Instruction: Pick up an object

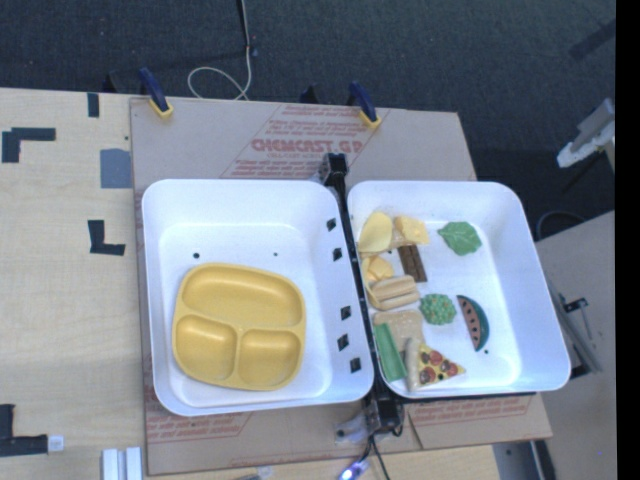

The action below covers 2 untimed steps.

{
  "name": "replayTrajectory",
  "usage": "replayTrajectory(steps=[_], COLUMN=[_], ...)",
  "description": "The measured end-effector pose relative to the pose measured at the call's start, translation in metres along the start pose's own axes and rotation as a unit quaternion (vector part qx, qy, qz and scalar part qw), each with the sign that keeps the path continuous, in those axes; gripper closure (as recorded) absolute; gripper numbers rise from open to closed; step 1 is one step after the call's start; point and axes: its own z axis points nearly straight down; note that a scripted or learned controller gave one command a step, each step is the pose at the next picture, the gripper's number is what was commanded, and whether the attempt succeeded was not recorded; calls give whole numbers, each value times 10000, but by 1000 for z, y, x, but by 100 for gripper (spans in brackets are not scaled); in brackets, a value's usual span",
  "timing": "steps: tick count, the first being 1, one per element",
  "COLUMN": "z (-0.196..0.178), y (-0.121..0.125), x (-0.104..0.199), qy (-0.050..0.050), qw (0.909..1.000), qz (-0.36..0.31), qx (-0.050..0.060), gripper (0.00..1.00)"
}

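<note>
Camera view: a pale grey, blurred piece that looks like the gripper [588,136] juts in at the upper right edge, above dark floor and well apart from both bins; whether it is spread or pressed together cannot be told, and nothing shows in its grasp

The shallow white right-hand bin [530,268] is the one nearer to it, below it and toward the view's left. In the part of that bin closest to the tool lies a green leafy toy piece [460,237]. Farther from the tool come a dark green toy broccoli floret [438,309], a red toy watermelon slice [473,321] and a triangular toy pizza slice [437,366]. Against the bin's far wall from the tool lie pale yellow toy pieces [376,234], a brown chocolate-like bar [411,260], a tan toy bun [392,291] and a green strip [388,351], close together, some touching.

The shallow white left-hand bin [160,218] lies farther still and holds a yellow plastic tray with three compartments [240,325]. Both bins rest on a brown cardboard sheet [290,143] held by two blue clamps [155,93]
</note>
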Motion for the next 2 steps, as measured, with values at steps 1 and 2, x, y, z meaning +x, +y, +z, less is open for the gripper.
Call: replayTrajectory(steps=[1, 2], z=[48, 37], y=[-43, -40], x=[-49, -46], qy=[33, 20], qw=[9999, 9999], qz=[6, -25], qx=[105, 96], gripper=[0, 100])
